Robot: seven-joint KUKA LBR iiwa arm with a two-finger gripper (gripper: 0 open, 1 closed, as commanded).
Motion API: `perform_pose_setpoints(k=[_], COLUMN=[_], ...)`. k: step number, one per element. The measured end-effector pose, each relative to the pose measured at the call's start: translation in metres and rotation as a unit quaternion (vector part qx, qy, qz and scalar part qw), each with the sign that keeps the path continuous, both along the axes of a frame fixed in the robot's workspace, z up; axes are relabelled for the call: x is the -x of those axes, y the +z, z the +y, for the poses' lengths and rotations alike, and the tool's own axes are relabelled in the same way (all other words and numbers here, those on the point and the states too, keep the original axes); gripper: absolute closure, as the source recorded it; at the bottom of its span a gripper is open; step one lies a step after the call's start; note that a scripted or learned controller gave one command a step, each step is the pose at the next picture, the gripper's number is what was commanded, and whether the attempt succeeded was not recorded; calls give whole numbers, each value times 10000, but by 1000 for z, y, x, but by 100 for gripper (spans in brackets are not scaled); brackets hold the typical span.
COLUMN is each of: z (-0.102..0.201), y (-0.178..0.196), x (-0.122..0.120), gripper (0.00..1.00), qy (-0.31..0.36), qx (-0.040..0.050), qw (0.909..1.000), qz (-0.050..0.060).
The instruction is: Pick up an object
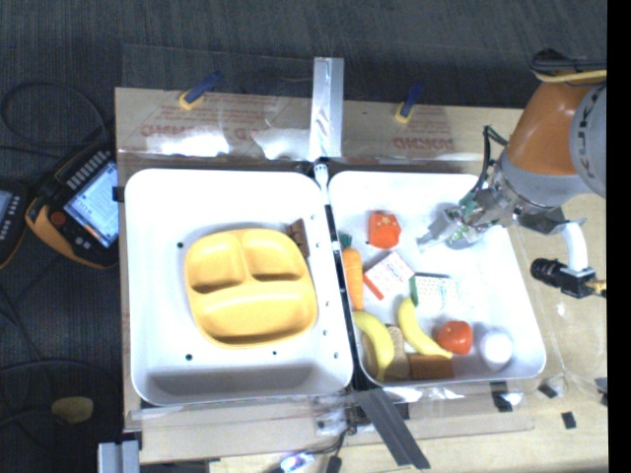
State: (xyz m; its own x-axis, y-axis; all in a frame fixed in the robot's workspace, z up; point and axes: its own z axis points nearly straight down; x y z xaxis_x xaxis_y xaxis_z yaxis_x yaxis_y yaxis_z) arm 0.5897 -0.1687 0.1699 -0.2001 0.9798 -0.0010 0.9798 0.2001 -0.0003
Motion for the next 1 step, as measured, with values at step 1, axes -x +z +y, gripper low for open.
perform_pose_setpoints(k=[1], z=[9], y=[-77], x=[-60], gripper=[0], qy=[532], qx=[2], qw=[9986], qz=[-6])
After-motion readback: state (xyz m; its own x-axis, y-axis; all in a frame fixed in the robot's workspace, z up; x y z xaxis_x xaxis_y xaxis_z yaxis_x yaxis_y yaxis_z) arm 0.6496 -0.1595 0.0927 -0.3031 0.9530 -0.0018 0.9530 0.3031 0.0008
